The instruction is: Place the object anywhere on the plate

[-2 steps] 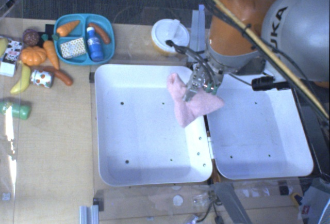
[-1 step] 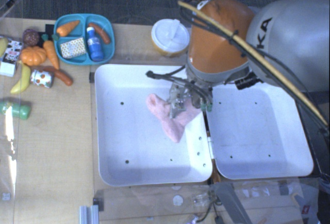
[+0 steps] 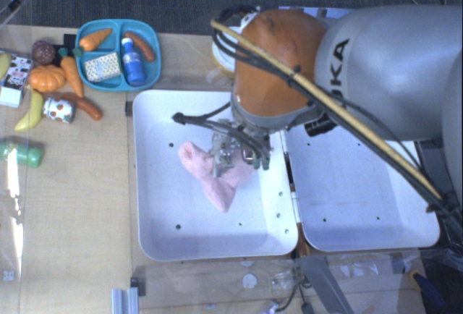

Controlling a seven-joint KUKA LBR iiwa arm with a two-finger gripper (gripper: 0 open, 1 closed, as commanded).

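Observation:
A soft pink object [image 3: 202, 163] lies near the middle of the left white bin [image 3: 166, 222]. My gripper [image 3: 236, 154] hangs straight down over the object's right part and looks to be touching it; the wrist hides that side of it. The blue divided plate [image 3: 119, 22] sits on the bench beyond the left bin's far left corner. It holds a toy carrot [image 3: 95, 38], a blue bottle [image 3: 132, 61], a sausage [image 3: 145, 48] and a checkered block [image 3: 100, 67].
Toy foods lie on the bench left of the plate: a pumpkin [image 3: 46, 78], a banana [image 3: 29, 114], a small can [image 3: 58, 110] and a green piece [image 3: 27, 154]. The right bin [image 3: 362, 211] sits under the arm. A black cable [image 3: 189, 118] crosses the left bin's far side.

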